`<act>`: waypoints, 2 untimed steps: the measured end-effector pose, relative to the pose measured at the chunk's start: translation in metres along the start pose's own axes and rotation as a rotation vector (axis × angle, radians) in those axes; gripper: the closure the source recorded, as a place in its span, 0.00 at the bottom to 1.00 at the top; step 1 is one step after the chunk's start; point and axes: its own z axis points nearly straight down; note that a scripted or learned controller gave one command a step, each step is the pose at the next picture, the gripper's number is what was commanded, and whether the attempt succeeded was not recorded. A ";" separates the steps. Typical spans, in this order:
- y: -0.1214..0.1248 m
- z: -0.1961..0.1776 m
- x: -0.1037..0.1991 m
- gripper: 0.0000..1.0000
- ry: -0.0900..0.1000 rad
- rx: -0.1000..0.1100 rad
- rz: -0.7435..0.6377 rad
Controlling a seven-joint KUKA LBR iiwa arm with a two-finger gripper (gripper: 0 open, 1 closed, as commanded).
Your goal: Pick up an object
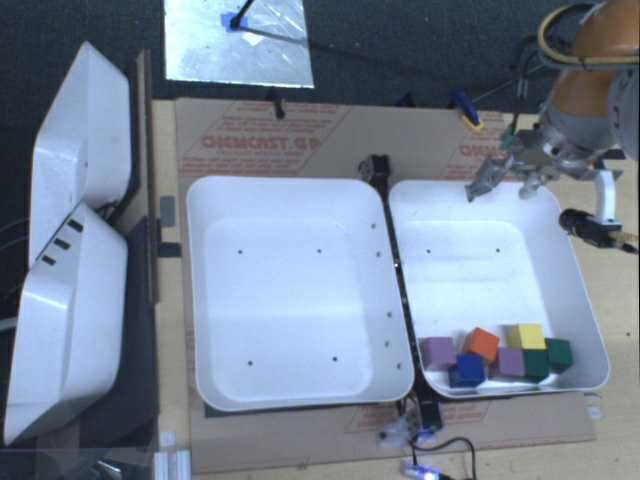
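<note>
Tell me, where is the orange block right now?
The orange block sits in the right bin, near its front edge, between the purple block and the yellow block, just behind the blue block.

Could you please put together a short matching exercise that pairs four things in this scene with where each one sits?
Things:
1. orange block
2. green block
3. gripper
4. blue block

Places:
A. over the far rim of the right bin, above the bin floor
B. at the right end of the block cluster, near the bin's right wall
C. just in front of the orange block, by the bin's near edge
D. between the purple block and the yellow block

Pairs: 1-D, 2-B, 3-A, 4-C
</note>
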 end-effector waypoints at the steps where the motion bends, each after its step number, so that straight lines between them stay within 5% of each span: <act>1: 0.002 -0.005 0.000 0.00 -0.001 -0.009 -0.001; 2: 0.004 0.055 -0.005 0.00 0.000 -0.006 -0.001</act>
